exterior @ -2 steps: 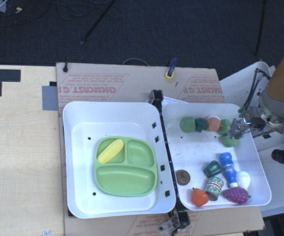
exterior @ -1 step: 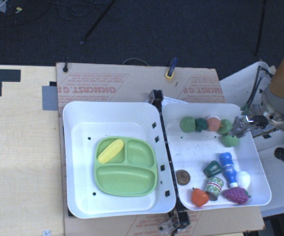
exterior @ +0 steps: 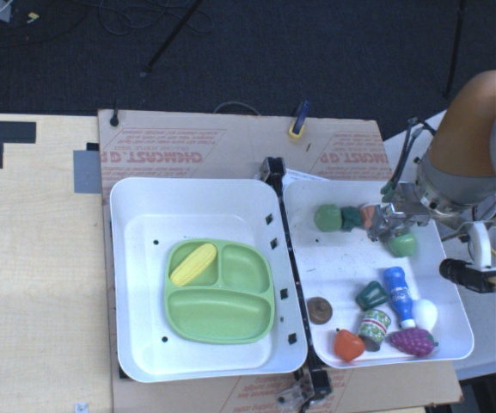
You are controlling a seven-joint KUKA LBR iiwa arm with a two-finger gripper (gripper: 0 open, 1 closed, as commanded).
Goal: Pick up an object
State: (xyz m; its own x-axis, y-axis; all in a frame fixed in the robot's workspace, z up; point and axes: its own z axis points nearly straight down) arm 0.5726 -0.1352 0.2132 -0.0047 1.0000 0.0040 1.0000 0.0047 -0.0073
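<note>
One corn cob (yellow), two bins

**Where everything sits**

We see two bins side by side on the bench. The left bin holds a divided plate in its middle, and a toy corn cob lies in the plate's back left part.

The right bin holds many small things. At the back lie a round toy and a small block, touching. The gripper is just right of them, with another round toy just beside it. Near the front we find a flat disc on the left, then a toy pepper, a small can, a bottle and a bunch of toy grapes on the right.
</note>
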